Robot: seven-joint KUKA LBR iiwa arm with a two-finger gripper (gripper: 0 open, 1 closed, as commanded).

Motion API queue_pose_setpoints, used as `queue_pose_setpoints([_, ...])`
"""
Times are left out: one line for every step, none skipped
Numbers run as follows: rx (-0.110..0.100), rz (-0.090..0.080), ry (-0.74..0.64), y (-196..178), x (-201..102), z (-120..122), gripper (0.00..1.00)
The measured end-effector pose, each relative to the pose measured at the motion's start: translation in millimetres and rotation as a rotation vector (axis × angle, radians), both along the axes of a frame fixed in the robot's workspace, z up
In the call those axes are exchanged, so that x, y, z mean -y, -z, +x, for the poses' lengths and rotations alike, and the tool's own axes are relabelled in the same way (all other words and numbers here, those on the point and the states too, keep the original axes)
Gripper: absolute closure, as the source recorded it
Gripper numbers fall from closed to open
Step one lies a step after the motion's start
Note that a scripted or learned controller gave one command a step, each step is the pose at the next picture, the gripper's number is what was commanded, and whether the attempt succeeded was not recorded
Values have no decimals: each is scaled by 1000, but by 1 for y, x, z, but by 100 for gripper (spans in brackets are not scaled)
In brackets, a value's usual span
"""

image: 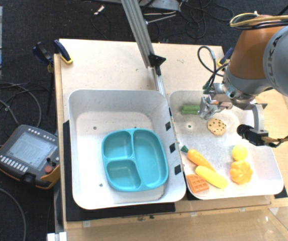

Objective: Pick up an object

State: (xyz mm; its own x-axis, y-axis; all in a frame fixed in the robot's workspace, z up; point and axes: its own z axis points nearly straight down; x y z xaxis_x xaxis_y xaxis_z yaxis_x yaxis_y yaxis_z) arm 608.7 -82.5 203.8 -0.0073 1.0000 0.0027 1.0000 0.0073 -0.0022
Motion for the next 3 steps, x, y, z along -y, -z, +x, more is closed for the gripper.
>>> queue_pose_setpoints([0,0,0,-8,-44,-26,100])
queue_pose_setpoints([0,0,-1,-18,-99,-50,100])
queue_pose_setpoints([3,0,-2,-34,-151,-65,100])
